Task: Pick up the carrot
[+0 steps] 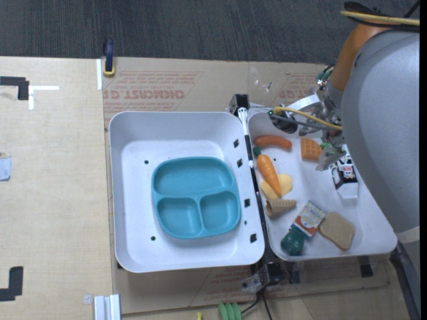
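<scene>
A pale wood-grain tabletop (47,199) lies at the far left, with a brown cardboard sheet (153,92) under two shallow white bins. The left bin (127,179), smooth plastic with rounded corners, carries a turquoise divided plate (197,197), a rounded rectangle with three compartments.

The right bin (373,235) holds a scatter of toy food. The carrot (268,172), a tapered glossy orange cone, lies lengthwise near the bin's left wall, its lower end resting against a pale yellow rounded piece (279,187). Just above it lies a reddish-brown sausage (272,142), a smooth cylinder. Below the carrot sit a ribbed tan cone (280,206), then a small carton (305,222) beside a dark green rounded thing (292,243). A slice of brown bread (335,231) lies near the bottom right, and an orange waffle-like wedge (309,151) sits higher up.

The grey arm (387,125), broad and matte with an orange band, covers the bin's right side. The hand (330,145) hangs near the wedge, well apart from the carrot; whether it is clenched or released I cannot tell.
</scene>
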Robot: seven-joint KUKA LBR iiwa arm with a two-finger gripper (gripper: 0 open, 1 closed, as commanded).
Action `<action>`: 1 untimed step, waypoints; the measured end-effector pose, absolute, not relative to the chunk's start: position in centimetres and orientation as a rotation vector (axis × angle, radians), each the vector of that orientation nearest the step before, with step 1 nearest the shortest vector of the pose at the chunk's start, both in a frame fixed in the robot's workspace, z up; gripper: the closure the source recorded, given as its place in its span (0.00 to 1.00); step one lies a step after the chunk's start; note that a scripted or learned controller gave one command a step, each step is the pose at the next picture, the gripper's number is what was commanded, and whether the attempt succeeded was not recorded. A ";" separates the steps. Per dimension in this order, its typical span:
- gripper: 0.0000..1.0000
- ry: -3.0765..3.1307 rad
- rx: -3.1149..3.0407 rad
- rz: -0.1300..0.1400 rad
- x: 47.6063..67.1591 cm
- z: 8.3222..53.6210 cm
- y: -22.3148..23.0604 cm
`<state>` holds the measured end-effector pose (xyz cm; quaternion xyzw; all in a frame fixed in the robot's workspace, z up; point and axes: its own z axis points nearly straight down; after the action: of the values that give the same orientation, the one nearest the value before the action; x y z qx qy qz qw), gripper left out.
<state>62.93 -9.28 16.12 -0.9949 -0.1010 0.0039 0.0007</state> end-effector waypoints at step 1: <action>0.00 -0.316 -3.123 0.013 62.7 9.5 -9.7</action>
<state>62.73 -9.73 9.48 -0.9949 -0.1007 0.0041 0.0011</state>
